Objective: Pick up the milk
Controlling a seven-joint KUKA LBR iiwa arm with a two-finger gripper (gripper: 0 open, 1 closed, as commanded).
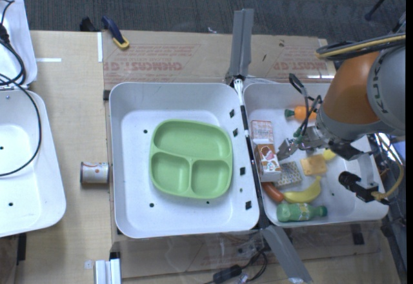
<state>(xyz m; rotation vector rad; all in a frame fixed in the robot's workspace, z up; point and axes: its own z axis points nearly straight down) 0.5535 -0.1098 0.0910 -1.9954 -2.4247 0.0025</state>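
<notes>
A small red and white carton (268, 160), which looks like the milk, lies on its side at the left of the right bin (361, 212). It lies close to the divider. A second pale pink carton (261, 129) lies just behind it. My gripper (288, 147) hangs low over the bin, right beside the red and white carton's right edge. Nothing shows in its grasp. The grey arm with its orange band (352, 92) reaches in from the right and covers part of the bin's back.
Around the carton lie a grey perforated block (292, 174), a yellow cheese wedge (314, 165), a banana (303, 194), a red sausage-like piece (272, 192), a green bottle (300, 212) and an orange piece (300, 111). The left bin (129, 147) holds a green divided plate (191, 159). A small can (95, 173) lies on the bench.
</notes>
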